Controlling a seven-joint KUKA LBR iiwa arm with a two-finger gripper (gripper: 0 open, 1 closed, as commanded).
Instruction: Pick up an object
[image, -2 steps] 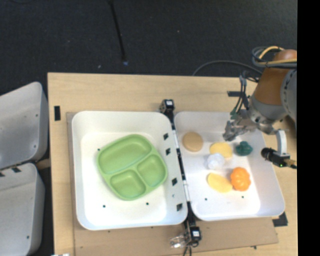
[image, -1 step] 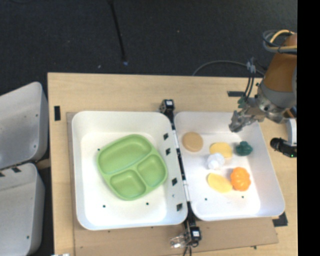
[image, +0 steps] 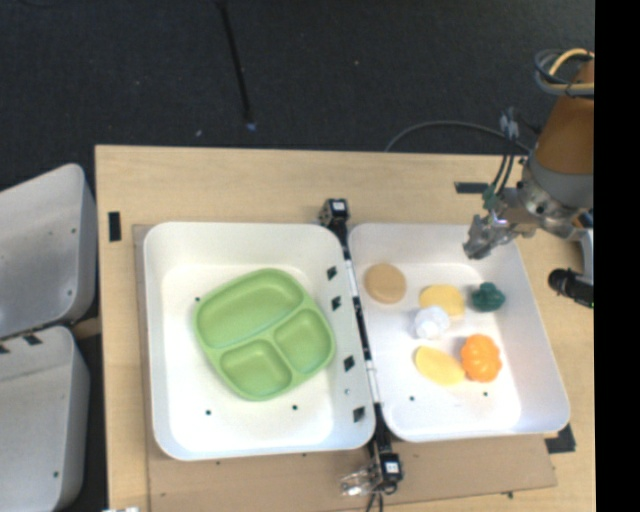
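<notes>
The right bin (image: 520, 400) holds several small items: a tan round disc (image: 385, 283), a yellow piece (image: 442, 298), a white lump (image: 431, 322), a dark green piece (image: 488, 296), an orange pepper-like toy (image: 480, 357) and a yellow lemon-like piece (image: 438, 365). My gripper (image: 481, 243) hangs over the bin's far right corner, above and behind the dark green piece, with nothing seen between its fingers. The arm's orange band (image: 568, 135) shows at the upper right.
The left bin (image: 160, 300) holds a green divided tray (image: 264, 332). A hinge strip with black clips (image: 352, 330) runs between the bins. A cable (image: 440, 128) loops over the wooden bench behind the right bin. White chairs (image: 40, 290) stand at the left.
</notes>
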